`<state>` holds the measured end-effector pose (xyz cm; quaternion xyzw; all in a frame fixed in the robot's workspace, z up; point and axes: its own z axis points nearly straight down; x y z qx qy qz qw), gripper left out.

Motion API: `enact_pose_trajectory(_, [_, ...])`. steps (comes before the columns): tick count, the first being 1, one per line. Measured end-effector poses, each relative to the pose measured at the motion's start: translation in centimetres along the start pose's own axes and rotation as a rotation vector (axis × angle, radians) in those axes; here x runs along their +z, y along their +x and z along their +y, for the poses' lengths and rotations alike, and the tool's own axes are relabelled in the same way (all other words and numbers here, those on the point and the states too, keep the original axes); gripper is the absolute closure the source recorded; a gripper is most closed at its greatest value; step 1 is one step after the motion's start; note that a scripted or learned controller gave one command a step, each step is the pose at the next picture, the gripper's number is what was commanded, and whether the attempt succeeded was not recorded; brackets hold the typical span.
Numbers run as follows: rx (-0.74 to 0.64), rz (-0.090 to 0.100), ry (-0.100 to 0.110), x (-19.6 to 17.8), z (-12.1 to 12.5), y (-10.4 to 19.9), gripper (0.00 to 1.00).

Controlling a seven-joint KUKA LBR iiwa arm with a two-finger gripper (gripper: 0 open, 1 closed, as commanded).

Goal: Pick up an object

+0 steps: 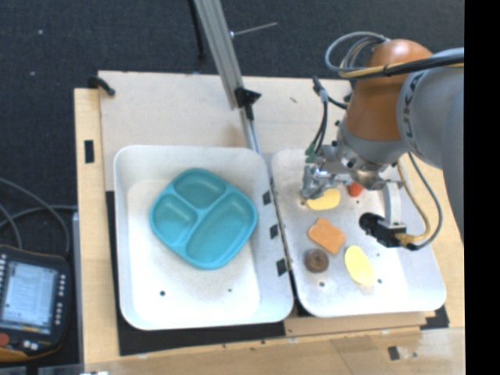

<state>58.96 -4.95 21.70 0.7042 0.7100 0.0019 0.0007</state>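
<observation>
Two white bins point(133, 287), matt plastic by their look, faintly speckled. Divided tray point(205, 218): smooth turquoise plastic with a soft sheen. Surface point(156, 108): pale, matt, wood-like board. Slanted rail point(219, 37): bare silvery metal. Gripper point(312, 184): dull grey metal. Arm point(437, 116): smooth grey casing; orange band point(383, 92) glossy. Yellow pieces point(358, 265), orange block point(326, 234), brown disc point(316, 261): smooth, matt, apparently plastic. Floor point(78, 22): dark, rough carpet.
</observation>
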Motion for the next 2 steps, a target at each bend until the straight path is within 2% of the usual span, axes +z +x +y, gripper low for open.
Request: enact_pose_trajectory(2, [0.006, -0.002, 0.003, -0.6, 1.5, 8.7, 1.0])
